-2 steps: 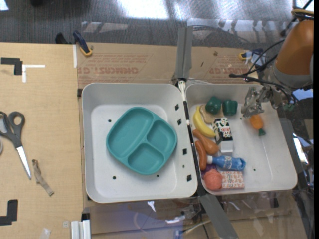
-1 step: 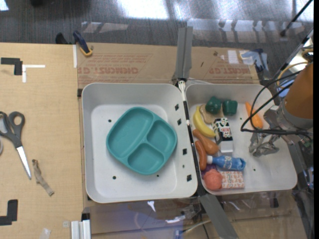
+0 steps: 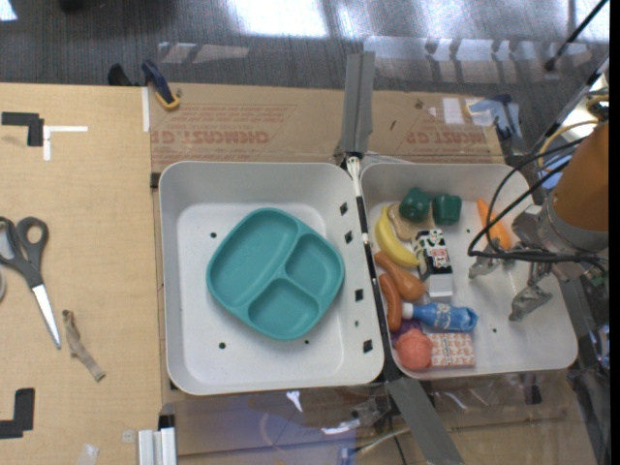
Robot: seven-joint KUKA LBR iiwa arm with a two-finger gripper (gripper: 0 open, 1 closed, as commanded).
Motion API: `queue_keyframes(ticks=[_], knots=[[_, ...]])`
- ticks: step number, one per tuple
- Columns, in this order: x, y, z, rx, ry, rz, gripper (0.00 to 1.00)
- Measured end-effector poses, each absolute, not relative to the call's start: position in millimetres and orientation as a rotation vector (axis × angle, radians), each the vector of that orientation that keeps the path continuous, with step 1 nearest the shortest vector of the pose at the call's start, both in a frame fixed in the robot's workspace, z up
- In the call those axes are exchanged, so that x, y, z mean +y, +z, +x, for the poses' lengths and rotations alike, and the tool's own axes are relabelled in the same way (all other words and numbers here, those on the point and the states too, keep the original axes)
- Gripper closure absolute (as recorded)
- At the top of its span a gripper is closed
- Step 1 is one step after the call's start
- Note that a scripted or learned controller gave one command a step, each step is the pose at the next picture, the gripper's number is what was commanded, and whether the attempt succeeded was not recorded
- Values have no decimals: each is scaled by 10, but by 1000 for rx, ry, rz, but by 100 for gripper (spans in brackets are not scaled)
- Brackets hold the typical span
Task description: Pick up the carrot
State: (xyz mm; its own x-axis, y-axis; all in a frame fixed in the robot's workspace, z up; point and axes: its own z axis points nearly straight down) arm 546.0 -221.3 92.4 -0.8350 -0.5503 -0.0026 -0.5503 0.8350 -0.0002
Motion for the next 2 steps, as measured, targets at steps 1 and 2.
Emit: queue_keyframes(ticks=[1,2], knots=[[-2204,922,4942,3072,1,-647,0],[-2207,1125,5758,3109,-1,-408,0]])
